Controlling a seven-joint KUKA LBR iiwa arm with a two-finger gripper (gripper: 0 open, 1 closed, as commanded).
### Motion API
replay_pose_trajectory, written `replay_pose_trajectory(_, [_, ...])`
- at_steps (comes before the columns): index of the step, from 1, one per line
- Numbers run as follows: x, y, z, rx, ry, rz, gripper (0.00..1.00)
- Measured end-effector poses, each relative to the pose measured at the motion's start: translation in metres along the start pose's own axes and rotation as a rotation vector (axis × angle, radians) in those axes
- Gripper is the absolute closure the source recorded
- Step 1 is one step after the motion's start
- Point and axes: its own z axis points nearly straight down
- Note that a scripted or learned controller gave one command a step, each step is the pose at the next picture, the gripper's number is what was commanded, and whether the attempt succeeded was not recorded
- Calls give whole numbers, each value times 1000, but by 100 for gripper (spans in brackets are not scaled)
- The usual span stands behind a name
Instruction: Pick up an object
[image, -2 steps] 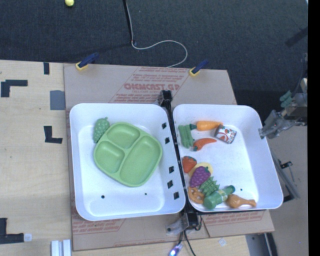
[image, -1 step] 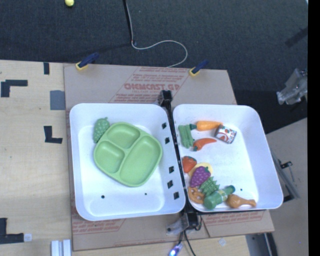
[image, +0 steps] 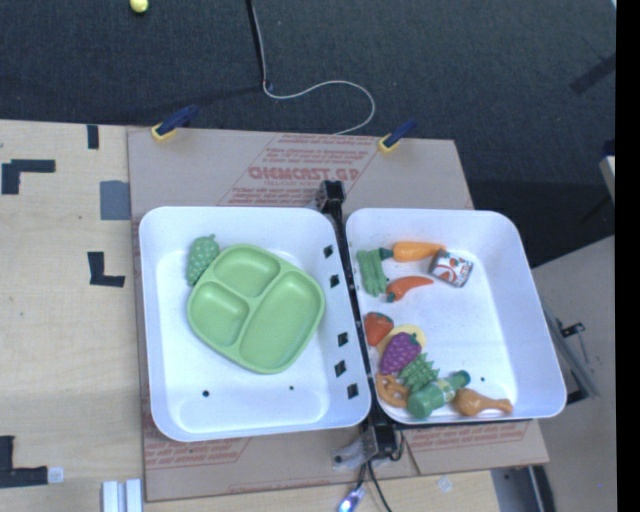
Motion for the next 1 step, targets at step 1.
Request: replay_pose_trajectory(1, [0, 2, 73, 3, 5, -10, 100])
